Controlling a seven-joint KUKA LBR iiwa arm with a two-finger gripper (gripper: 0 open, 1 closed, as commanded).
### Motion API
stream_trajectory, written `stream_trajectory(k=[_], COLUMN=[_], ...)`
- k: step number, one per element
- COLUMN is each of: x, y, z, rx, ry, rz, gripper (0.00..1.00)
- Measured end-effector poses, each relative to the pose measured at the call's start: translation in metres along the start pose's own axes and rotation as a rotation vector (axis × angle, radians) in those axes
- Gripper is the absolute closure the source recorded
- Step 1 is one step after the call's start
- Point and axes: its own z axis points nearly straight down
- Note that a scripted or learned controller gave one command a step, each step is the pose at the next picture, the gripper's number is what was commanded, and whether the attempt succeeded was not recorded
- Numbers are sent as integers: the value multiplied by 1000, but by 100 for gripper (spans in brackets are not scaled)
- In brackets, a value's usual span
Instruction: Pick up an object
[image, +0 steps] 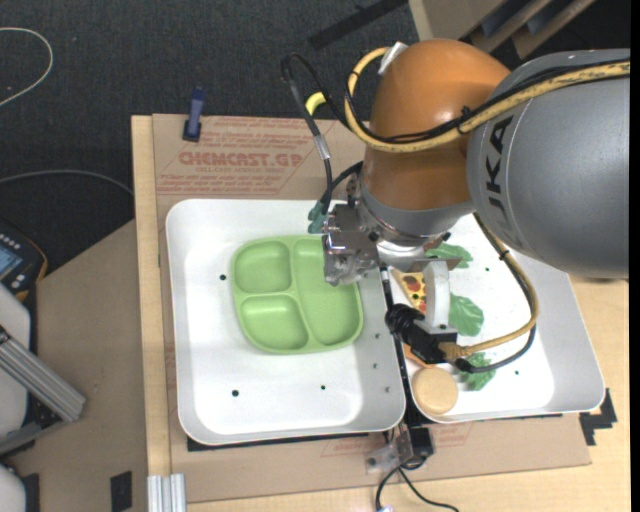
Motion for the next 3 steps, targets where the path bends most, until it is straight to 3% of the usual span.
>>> stream_trajectory(k=[1, 2, 3], x=[2, -49, -3], y=[-13, 55, 41], z=[-156, 21, -28], rx=[-28, 5, -14], ry=[5, -6, 1], rz=[3, 14, 2], gripper=[100, 100, 100])
